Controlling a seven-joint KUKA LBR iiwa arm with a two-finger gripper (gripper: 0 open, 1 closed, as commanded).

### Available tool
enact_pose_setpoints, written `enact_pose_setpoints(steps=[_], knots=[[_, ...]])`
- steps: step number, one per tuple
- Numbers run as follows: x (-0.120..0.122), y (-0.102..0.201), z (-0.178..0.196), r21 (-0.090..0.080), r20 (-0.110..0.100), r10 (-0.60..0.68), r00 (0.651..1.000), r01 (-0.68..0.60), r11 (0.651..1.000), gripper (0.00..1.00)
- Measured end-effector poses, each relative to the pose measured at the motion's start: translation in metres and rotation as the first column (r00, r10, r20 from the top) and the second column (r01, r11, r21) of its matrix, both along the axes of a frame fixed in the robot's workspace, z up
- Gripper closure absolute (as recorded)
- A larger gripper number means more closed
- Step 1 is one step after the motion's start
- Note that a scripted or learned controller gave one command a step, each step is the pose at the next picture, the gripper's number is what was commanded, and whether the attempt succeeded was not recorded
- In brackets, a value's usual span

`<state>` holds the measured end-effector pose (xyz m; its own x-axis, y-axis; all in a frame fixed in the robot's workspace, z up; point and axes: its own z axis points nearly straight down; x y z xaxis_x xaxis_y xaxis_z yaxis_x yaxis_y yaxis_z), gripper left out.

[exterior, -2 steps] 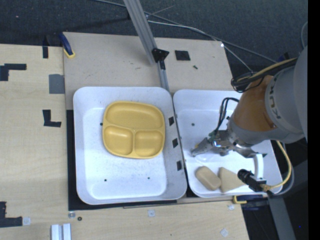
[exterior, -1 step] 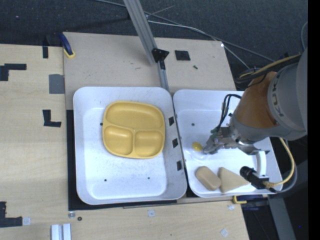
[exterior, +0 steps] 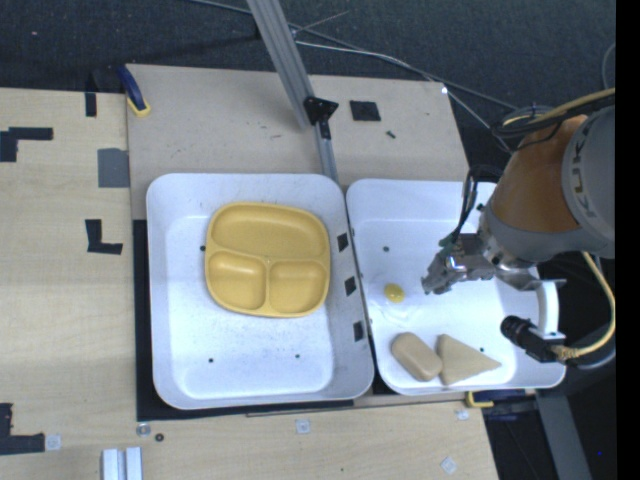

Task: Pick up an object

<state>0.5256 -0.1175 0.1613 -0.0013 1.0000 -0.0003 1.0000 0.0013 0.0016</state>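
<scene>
The hand (exterior: 437, 280) hangs in the right bin (exterior: 420, 203), its grip too blurred to judge, just right of a small yellow piece (exterior: 394, 292). The pale surface (exterior: 60, 268) fills the frame's left.

Arm (exterior: 560, 193) cut off by the right edge, its base out of frame. Jaws of the gripper (exterior: 437, 280) too small and dark to resolve; their spacing cannot be told. Small yellow object (exterior: 394, 292) in the right bin (exterior: 400, 203) too small to identify, possibly a ball. The arm hides this bin's right wall. Table (exterior: 60, 298) cropped at the left and bottom edges.
</scene>
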Motion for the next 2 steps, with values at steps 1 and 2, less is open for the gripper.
enact_pose_setpoints(steps=[1, 2], knots=[[0.001, 0.0, 0.053, 0.0, 0.001, 0.0, 1.0, 0.0, 1.0, 1.0], [0.011, 0.055, 0.064, 0.001, -0.002, 0.005, 1.0, -0.005, 1.0, 1.0]])
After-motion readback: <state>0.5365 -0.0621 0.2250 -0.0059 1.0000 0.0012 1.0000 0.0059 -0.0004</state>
